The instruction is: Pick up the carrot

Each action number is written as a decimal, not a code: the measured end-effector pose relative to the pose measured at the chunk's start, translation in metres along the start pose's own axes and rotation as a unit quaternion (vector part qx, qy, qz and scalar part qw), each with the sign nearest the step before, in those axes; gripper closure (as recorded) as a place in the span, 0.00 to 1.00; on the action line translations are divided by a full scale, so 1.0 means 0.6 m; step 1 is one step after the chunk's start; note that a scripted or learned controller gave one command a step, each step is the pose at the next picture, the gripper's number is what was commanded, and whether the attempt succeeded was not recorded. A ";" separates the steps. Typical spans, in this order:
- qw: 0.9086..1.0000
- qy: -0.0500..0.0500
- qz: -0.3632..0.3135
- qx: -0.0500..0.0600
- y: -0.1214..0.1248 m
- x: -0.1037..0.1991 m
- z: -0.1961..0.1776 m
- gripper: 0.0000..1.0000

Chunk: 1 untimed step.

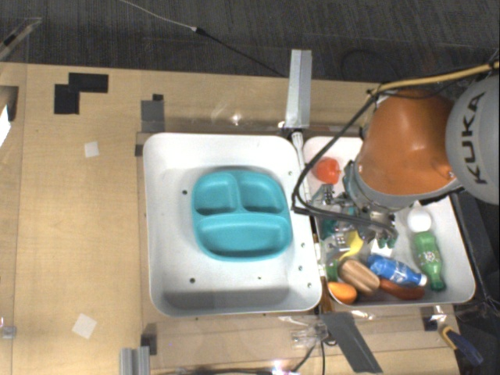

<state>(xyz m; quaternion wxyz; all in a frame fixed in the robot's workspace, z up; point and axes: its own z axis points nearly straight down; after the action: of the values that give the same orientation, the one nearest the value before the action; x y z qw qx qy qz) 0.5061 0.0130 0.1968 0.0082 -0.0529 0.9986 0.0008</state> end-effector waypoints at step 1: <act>0.994 0.003 -0.109 0.000 0.018 0.020 0.018 0.00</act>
<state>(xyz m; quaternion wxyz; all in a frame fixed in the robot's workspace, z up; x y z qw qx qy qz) 0.4933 0.0224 0.1860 0.0047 -0.1614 0.9869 0.0000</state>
